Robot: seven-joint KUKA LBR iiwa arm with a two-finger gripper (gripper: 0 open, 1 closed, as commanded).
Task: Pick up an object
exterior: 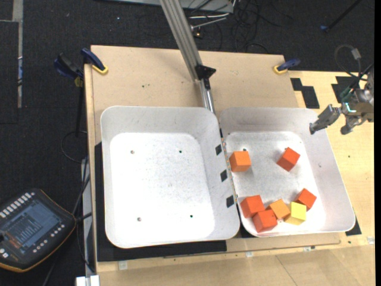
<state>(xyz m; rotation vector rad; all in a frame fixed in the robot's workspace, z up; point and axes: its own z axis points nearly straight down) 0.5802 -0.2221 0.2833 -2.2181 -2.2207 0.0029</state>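
Blocks (pixel 271 201), orange, red and one yellow, lie scattered in the right bin (pixel 333 177) on the worktop (pixel 149 76). We see the gripper (pixel 334 122) above that bin's far right corner, jaws apart, nothing between them.

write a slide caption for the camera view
Two-finger gripper open over right white bin's edge; orange, red and yellow cubes inside.

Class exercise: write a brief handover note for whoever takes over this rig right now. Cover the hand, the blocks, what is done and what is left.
Hand: at the right bin's upper right rim, holding nothing visible.
Blocks: all in the right bin. Orange block and red block lie apart; four more and a yellow block cluster along the near edge.
Done: nothing picked.
Left: grasp one; the lone blocks look easiest.
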